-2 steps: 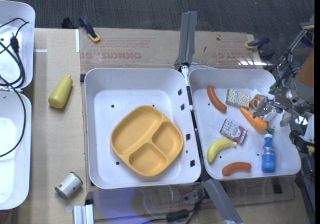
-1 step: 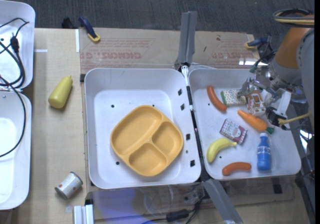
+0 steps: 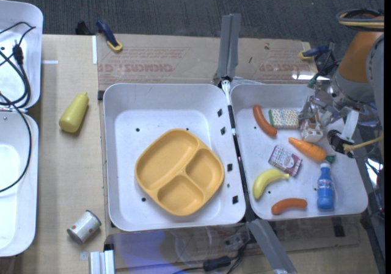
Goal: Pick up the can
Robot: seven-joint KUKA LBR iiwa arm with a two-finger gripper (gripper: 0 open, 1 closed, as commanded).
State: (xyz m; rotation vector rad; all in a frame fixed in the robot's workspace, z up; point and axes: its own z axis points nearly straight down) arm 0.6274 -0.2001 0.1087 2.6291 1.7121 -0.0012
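Note:
The can, silver with a reddish label, lies on its side on the wooden bench. It is outside both bins, near the front left corner of the left bin. My gripper hangs low over the back right part of the right bin, far from the can. It sits just above a small red and white item and close to the carrot. The grey arm with its orange band comes in from the right.
A yellow divided plate lies in the left bin. The right bin holds a red sausage, a patterned pack, a pink packet, a banana, a blue bottle and an orange sausage. A yellow squeeze bottle lies on the bench at the left.

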